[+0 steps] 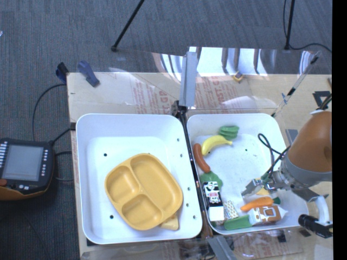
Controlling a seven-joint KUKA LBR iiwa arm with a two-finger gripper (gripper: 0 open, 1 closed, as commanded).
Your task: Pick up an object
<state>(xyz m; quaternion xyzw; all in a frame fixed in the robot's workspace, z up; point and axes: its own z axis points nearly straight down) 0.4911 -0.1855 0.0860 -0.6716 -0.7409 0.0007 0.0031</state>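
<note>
Camera view: carrot [256,203] just below fingers [254,187]

Bright, even overhead light. The white bins [135,129] look slightly overexposed; strong glare streaks the clear panel [244,64] behind them. Shadows are soft and short. The picture is mildly soft and grainy, and the carpet is darker.

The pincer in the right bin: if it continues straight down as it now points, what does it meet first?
Most likely the orange carrot, lying just below the pincer in the right bin; depth is unclear from this slanted view.
</note>
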